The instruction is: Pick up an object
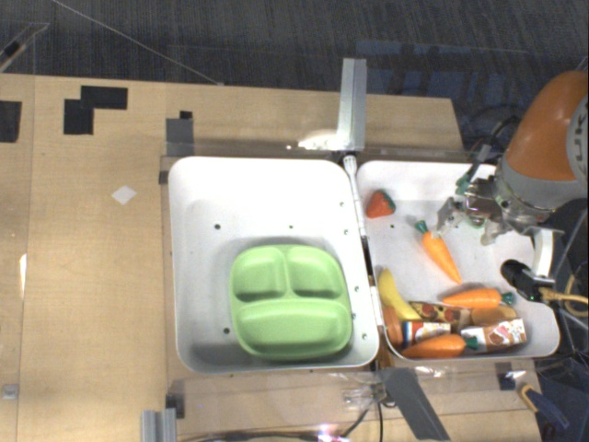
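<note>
The wooden worktop (92,274) carries two shallow white bins side by side. The left bin (198,201) holds a green divided plate (291,300), lying flat in its near half, with three compartments facing up. The right bin (419,178) holds the smaller things. The grey arm with its orange band (550,141) reaches in from the right, over the far right part of this bin. Its end effector (471,217) hangs above the bin floor with nothing between its fingers; whether the fingers are spread or closed, I cannot tell.

Along the near edge of the right bin lies a cluster: a yellow banana (392,293) against the left wall, two orange carrot-like pieces (471,297), and a printed packet (460,331) among them, all touching or overlapping. A single carrot (440,254) lies apart in the middle of the bin, tilted, just beside and below the end effector. A small red strawberry (380,204) sits near the far left corner, well apart from the cluster.
</note>
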Motion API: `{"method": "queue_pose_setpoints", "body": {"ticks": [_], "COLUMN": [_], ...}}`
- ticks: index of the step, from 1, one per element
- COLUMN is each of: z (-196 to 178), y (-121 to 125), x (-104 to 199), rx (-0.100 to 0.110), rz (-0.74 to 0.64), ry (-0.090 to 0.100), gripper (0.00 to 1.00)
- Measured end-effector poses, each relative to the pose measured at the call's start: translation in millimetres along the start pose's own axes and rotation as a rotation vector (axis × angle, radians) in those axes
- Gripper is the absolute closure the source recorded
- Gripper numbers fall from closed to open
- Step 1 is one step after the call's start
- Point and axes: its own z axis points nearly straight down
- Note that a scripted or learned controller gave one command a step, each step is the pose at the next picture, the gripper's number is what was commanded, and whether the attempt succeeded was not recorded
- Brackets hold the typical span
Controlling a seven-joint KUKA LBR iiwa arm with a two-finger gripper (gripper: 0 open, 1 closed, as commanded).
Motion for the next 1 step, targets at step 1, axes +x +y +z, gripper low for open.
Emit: {"method": "queue_pose_setpoints", "body": {"ticks": [1], "z": [72.0], "y": [3.1], "x": [7.2], "rx": [-0.003], "rz": [-0.095], "ry": [0.000], "gripper": [0.00]}}
